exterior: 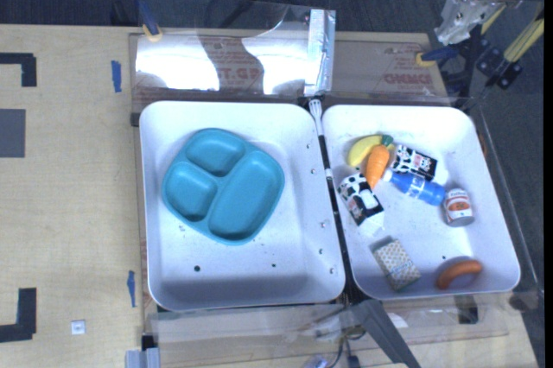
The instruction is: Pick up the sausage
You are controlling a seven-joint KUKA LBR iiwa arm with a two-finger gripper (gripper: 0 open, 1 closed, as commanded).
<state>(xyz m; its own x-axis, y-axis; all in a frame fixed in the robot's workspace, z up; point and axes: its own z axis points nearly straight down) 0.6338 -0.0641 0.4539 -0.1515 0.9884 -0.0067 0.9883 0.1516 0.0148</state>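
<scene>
Sausage (pixel 458 272) in the right bin (pixel 497 185), gripper (pixel 471 12) high beyond the bin's far edge.

The gripper sits at the upper right, pale and partly cut off by the frame's top; whether it is apart or together cannot be made out. The arm hangs over the floor past the counter (pixel 69 185). Well below the gripper, toward the near rim, lies the orange-brown sausage, untouched. Between them rest a carrot (pixel 376 165), banana (pixel 363 149), two cow-patterned cartons (pixel 361 197), a blue bottle (pixel 421 188), a small can (pixel 457 207) and a speckled block (pixel 397 262). Far left of the gripper, a blue divided plate (pixel 223 184) fills the left bin (pixel 173 271).
</scene>
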